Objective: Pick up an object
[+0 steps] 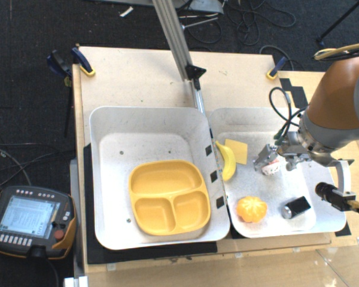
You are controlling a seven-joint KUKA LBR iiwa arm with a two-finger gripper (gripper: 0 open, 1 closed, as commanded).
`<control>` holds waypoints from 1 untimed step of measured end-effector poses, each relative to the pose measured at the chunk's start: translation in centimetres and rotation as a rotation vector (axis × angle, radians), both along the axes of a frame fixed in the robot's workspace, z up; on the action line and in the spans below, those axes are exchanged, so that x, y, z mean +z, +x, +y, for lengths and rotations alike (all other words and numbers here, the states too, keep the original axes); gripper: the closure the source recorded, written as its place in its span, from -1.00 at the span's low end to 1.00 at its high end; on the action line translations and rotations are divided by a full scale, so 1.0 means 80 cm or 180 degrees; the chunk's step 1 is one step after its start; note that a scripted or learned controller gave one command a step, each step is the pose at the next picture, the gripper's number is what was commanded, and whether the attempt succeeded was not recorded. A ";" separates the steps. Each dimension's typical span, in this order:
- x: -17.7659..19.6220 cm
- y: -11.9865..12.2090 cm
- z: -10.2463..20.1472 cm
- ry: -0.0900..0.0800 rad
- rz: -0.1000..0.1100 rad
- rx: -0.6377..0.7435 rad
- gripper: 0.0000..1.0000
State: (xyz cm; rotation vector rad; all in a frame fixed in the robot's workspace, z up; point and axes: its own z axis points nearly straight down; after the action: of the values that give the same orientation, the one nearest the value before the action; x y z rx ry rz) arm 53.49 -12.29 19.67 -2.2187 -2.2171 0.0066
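In the right bin (251, 118) lie a yellow banana (228, 161) against the left wall, a pale yellow square block (238, 151) beside it, an orange fruit (252, 210) near the front, and a small black box (296, 207) at the front right. My gripper (277, 160) hangs over the middle of the right bin, to the right of the banana and the block. Its fingers (264, 158) point down and stand apart. A small white and red object (271, 167) sits between or just below them.
The left bin (107, 136) holds a yellow three-compartment tray (167, 196). A metal pole (176, 34) slants over the bench from the back. A teach pendant (27, 220) lies off the bench at the left. Clamps (81, 61) grip the bench's back corners.
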 end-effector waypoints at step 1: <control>-0.057 -0.005 -0.007 0.0000 -0.0003 -0.0001 -1.00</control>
State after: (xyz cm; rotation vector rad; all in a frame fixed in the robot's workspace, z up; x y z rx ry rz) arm 53.09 -12.85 15.08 -2.2195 -2.2172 0.0057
